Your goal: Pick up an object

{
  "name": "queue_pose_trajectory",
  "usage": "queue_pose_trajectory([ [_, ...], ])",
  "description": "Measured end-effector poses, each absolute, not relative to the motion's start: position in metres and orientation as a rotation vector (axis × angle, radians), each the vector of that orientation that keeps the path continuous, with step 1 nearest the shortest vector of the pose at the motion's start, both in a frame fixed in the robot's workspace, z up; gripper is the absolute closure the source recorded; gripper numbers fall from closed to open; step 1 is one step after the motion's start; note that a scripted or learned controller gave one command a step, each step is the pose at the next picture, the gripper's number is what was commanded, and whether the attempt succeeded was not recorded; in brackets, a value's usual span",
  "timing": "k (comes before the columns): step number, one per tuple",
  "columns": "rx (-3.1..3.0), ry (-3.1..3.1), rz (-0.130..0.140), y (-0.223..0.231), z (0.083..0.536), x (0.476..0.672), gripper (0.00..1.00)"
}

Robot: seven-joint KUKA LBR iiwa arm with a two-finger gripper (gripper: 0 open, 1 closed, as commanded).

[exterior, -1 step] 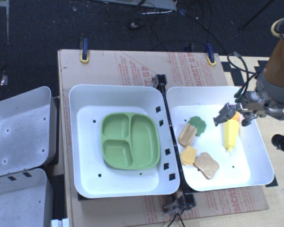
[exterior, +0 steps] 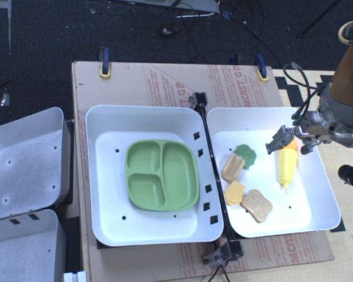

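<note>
The right bin (exterior: 317, 216) holds several toy foods. A yellow corn-like piece (exterior: 287, 168) lies near its right side, its orange-tipped upper end pointing at the wrist. To the left are a green broccoli (exterior: 246, 154), a tan chunk (exterior: 232, 168), a yellow cracker (exterior: 234, 192) and a bread slice (exterior: 257, 205). My gripper (exterior: 293, 144) hangs over the yellow piece's upper end. Its dark fingers (exterior: 277, 141) are spread wide, one on each side of that end, and do not pinch it. The jaws are open.
The left bin (exterior: 106, 216) carries a green divided plate (exterior: 162, 175). A black divider (exterior: 209, 169) runs between the bins. The grey arm with its orange band (exterior: 344, 87) comes in from the right. White trays (exterior: 23, 157) lie off the bench at left.
</note>
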State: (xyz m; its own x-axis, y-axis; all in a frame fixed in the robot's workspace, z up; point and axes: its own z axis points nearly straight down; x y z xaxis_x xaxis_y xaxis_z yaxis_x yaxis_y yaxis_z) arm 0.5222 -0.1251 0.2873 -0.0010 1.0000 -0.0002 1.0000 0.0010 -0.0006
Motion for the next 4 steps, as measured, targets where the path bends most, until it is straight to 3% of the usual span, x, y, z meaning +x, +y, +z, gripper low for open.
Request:
queue_pose_trajectory([
  [3,-2.221,-2.217,0.005,-0.132,0.155,0.521,0.0],
  [4,-2.224,-2.219,0.001,-0.132,0.168,0.522,1.0],
])
